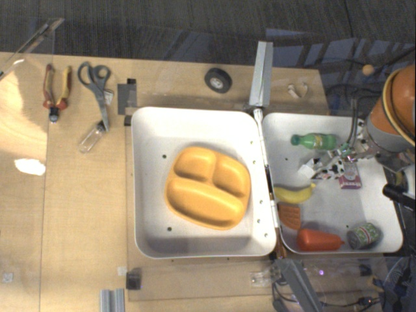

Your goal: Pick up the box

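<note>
The gripper (348,155) hung low over the right bin (390,223), reaching in from the arm (400,109) at the view's right edge, and whether it was open or shut could not be told, since its tip was lost among cables and the cluttered things under it; nothing could be seen held in it. Just below the gripper lay the box (350,178), small, flat and pinkish-purple, on the bin floor, and touching or nearly touching it on the side away from the arm was a black-and-white patterned item (330,169). Slightly beyond the gripper, toward the back of the bin, lay a green bottle (314,140) on its side. Farther off, toward the front of the bin, were a banana (294,193), an orange-red vegetable (318,240) and a small round greenish object (364,235). Well apart, across the divider, the left bin (149,174) held a big yellow moulded form (208,186), and scissors (97,90) and pliers (55,90) lay far out on the counter (65,207). The step in hand looked like the approach, with the grasp not yet shown. The next move probably called for centring over the box, clear of the patterned item, then descending, closing and lifting.
</note>
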`<state>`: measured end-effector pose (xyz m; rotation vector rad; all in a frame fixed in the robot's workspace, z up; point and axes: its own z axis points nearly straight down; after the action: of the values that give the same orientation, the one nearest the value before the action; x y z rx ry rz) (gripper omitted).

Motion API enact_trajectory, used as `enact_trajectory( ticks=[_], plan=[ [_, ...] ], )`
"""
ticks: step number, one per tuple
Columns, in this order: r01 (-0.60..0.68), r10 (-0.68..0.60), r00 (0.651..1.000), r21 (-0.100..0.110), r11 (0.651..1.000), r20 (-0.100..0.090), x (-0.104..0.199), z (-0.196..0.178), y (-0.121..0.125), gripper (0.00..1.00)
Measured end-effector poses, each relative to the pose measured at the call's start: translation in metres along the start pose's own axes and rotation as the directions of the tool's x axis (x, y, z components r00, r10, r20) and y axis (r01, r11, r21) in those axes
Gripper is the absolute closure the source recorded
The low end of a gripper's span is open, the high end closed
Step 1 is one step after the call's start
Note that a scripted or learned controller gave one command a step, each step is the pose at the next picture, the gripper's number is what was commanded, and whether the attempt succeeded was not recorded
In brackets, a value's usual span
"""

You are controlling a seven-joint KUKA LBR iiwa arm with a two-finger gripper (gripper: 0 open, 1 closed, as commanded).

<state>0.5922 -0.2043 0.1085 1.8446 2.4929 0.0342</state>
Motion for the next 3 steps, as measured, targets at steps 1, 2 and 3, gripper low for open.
enact_trajectory(
  ticks=[1, 2, 3],
  plan=[
    [-0.418, 0.418, 0.908, 0.013, 0.908, 0.001, 0.008, -0.007, -0.021, 0.0],
    [-0.392, 0.392, 0.92, -0.008, 0.92, 0.001, 0.088, 0.0, 0.046, 0.0],
    [-0.398, 0.399, 0.917, -0.029, 0.917, 0.02, 0.074, -0.017, 0.045, 1.0]
  ],
)
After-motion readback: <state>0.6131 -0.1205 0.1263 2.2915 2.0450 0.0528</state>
